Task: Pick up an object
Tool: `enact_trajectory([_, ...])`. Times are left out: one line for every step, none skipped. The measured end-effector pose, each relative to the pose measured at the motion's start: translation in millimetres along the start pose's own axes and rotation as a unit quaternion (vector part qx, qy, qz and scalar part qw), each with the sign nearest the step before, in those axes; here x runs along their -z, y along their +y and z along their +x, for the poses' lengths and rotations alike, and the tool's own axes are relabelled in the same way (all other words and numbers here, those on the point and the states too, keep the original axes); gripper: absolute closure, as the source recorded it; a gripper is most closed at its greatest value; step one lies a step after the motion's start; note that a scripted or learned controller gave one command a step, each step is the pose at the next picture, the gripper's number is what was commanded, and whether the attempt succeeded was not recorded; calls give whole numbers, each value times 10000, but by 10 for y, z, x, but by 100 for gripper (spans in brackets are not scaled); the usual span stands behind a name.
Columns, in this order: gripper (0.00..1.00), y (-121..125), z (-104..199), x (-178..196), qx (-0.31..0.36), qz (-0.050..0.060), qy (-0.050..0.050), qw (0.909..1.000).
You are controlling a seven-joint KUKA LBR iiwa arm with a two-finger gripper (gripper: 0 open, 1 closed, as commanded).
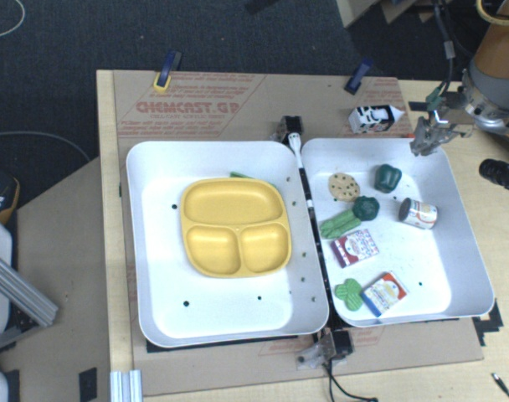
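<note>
- You had the gripper (425,141) at the right bin's (468,249) far rim; whether it was open or closed, you couldn't tell.
- The nearest object was a dark green pepper-shaped toy (387,177) (glossy, rounded), beside a chocolate-chip cookie (344,186) and a small can (419,213).
- A yellow divided plate (235,226) sat in the left bin (154,224).

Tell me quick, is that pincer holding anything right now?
Pincer: nothing is seen in it; it hangs above the right bin's far edge. Open or shut cannot be told.
</note>
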State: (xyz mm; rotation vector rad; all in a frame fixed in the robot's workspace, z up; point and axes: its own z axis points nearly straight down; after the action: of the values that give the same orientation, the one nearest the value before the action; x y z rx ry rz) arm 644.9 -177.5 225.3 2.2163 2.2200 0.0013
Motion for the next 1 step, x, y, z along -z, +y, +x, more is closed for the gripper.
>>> enact_trajectory([100,-250,444,-13,8,37,23,10000])
